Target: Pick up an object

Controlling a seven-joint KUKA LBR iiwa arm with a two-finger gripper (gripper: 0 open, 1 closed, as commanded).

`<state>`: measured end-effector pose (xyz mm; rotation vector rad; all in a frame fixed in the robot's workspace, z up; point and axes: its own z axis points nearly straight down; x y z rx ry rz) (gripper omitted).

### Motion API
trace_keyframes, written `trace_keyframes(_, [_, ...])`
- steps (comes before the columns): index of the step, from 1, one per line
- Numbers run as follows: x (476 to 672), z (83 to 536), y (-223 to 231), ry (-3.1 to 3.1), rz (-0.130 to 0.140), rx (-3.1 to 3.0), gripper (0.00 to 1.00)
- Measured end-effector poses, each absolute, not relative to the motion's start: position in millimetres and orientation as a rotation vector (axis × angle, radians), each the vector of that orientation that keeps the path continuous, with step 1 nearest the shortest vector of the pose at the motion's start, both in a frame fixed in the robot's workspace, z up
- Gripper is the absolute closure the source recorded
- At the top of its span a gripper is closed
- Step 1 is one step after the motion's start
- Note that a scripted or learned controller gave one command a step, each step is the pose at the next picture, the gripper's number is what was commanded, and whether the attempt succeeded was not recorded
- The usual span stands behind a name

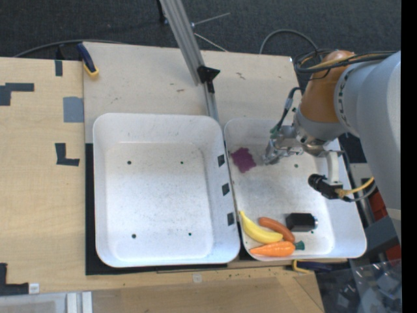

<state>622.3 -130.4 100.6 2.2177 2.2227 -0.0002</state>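
Camera view: pincer (272, 152) just beside purple block (244, 159), its grip state unreadable, arm partly cropped

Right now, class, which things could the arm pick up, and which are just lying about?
For the job:
pincer
purple piece
banana
two carrots
black block
right bin

Lying about:
left bin
blue-and-yellow clamp
metal pole

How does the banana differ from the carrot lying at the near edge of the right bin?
The banana is yellow and curved; the carrot is orange and straighter, with a green stub at its right end. The banana runs diagonally, the carrot nearly level along the rim, nearer the camera. Both are long, slim and lie flat, close together in the right bin.
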Motion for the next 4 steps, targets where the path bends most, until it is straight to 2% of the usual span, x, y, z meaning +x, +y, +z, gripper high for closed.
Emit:
trace_keyframes(3, [630.4,230.7,-130.7,2.221,0.003,2.217,1.00])
trace_keyframes(4, [616.6,239.7,-74.8,2.229,0.002,2.215,1.00])
